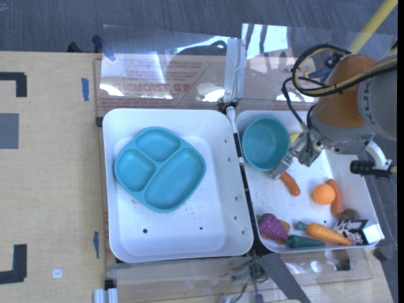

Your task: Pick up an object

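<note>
Blue is the colour on the left: a divided blue plate [160, 168] lies alone in the left bin [126, 235], well apart from the action, so nothing there matters for this grasp. Moving across the divider into the right bin [319, 248], a blue bowl [265, 142] sits in the near-left corner at the top, and right beside its rim hovers the gripper [287, 161], reaching down from the grey arm with its orange band [344, 90]. Its two fingers look parted, with nothing between them, so it is released and carrying nothing. Just below and a touch right of the fingertips lies a small orange sausage-shaped piece [290, 183], near but apart from them; that looks like the likeliest target. To do this well, I'd judge the gripper should shift slightly right and downward, line its fingers across the piece's narrow width, then drop straight so the bowl's rim isn't clipped. Further right sits an orange ball [324, 194] touching a reddish-orange stick [337, 197], a trickier pair since the round one could roll. Along the bottom edge lie purple grapes [273, 226], a carrot [326, 233] and a small black-and-white item [353, 229], all crowded together and well away from the fingers, so poorer choices from this position.
</note>
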